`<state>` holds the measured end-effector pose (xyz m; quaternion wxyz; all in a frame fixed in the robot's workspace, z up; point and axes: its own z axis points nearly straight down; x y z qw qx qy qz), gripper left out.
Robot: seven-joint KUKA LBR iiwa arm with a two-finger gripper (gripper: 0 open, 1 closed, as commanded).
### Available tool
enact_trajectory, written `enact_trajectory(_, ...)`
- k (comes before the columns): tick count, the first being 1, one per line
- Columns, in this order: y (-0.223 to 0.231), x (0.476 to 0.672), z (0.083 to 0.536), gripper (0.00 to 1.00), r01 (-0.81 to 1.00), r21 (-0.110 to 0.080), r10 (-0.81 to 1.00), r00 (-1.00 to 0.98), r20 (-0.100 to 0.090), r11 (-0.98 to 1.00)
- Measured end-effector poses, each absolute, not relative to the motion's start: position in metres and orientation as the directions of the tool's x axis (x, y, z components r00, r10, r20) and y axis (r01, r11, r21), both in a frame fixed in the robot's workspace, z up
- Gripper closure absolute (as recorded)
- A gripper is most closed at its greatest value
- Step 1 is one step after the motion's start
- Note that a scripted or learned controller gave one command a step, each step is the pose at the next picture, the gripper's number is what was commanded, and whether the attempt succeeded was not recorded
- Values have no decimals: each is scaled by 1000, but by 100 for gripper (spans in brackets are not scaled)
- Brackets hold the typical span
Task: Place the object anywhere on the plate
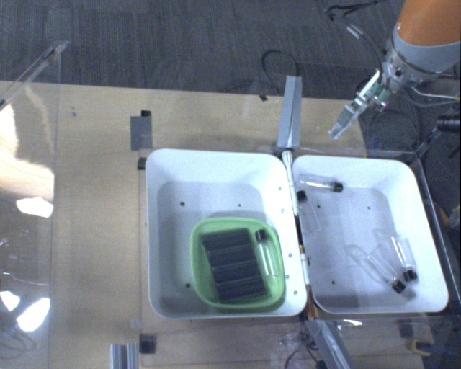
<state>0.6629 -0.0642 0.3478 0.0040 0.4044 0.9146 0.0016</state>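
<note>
A green plate (197, 249) lies in the left bin (166, 216), toward its front right. A black ribbed block (232, 265) rests on the plate, and a clear vial with a black cap (268, 252) lies along the plate's right side. Three more clear vials lie in the right bin (360, 216): one (320, 186) at the back left, two (400, 256) (382, 270) at the front right. My gripper (344, 124) hangs high above the bench behind the right bin, tilted down to the left, with nothing visible in it.
A grey upright post (289, 112) stands behind the seam between the two bins. Cables (346, 11) trail on the dark floor at the back. The wooden bench (86, 216) stretches to the left under a clear sheet.
</note>
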Motion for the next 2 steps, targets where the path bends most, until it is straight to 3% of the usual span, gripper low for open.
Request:
enact_trajectory(1,-107,666,320,0,702,6,702,-712,-8,712)
enact_trajectory(2,-178,663,408,0,638,6,638,-770,-13,770)
